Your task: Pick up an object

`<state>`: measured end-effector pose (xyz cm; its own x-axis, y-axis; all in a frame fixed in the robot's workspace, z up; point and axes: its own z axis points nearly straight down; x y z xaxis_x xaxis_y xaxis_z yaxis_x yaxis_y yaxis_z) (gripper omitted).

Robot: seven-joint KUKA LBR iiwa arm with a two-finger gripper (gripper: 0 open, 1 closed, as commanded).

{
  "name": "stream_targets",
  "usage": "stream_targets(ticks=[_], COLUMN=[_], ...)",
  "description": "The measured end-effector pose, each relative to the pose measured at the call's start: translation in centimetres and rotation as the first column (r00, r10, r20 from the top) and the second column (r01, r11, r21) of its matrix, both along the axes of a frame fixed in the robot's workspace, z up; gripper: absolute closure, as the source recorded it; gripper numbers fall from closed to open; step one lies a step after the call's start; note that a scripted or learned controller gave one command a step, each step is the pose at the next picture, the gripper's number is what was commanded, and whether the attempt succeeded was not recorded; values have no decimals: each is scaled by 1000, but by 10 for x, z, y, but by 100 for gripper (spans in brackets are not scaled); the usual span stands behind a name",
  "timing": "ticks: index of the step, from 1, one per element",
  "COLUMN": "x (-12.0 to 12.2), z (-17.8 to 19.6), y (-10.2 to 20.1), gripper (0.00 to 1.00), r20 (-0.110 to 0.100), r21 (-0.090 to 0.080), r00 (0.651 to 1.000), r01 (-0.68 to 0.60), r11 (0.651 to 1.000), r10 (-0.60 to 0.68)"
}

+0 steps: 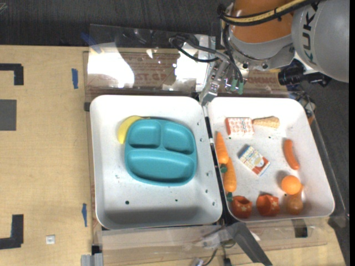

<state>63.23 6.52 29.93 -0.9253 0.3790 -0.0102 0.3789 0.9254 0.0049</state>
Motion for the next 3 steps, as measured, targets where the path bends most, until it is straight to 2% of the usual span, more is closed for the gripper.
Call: stream_targets(ticks=[1,2,3], x=[23,15,20], z=[-65,-99,-192], y=[27,79,116], gripper=[100,100,100], r20=[-14,-11,-2], r21=[0,1,5], r00=[999,1000,951], r01=[39,-3,308], r11=[999,1000,951], r10=[-39,3,-308])
